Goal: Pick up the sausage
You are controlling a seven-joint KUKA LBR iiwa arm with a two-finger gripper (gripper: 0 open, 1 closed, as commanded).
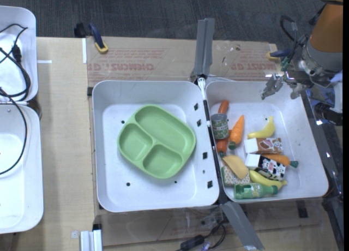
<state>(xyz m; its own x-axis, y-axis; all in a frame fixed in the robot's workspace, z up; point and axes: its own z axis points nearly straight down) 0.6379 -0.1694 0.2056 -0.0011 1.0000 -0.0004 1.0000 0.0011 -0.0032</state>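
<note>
The sausage (223, 107) is a red-orange stick lying along the left wall of the right bin (305, 135). A small grey-green can (220, 126) covers its middle, and its near end shows again below the can. My gripper (282, 89) hangs over the far right corner of that bin, well to the right of the sausage. It is open, and nothing is between its fingers.
The right bin also holds an orange carrot (236, 130), two bananas (262, 130), small cartons (270, 165), a cheese wedge (235, 165) and a green bottle (254, 191). A green divided plate (157, 141) lies in the left bin (106, 135).
</note>
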